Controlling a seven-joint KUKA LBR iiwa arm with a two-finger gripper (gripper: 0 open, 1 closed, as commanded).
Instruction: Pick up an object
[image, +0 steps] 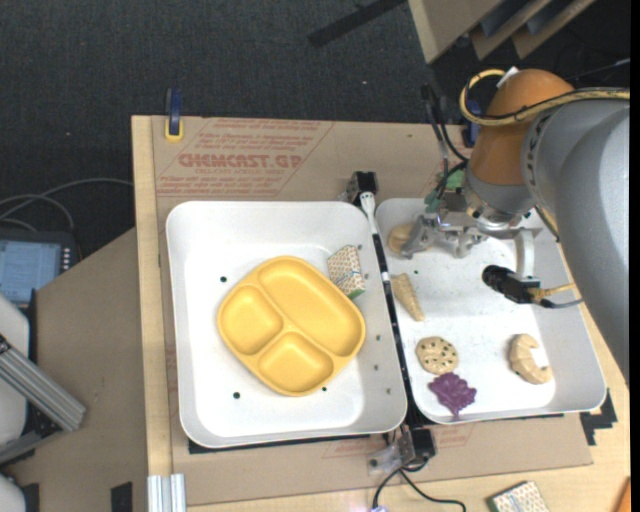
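Landmark: right bin (575, 395).
Near edge: purple grapes (452, 392), cookie (437, 353) and croissant (529, 358) lie apart.
Middle: cone piece (407, 296) by the left wall.
Far corner: gripper (447, 236) is set low; finger state cannot be told; tan piece (401, 238) just beside.
Risk: pick may be missed, the wall crowding the tan piece.

Here's the desk (250, 150), a brown board stamped with red lettering along its far edge, a small blue-and-yellow clamp (175, 117) gripping its far left corner. Two shallow white bins sit side by side on it: the left bin (190, 300), the right bin (570, 385), edges nearly touching.
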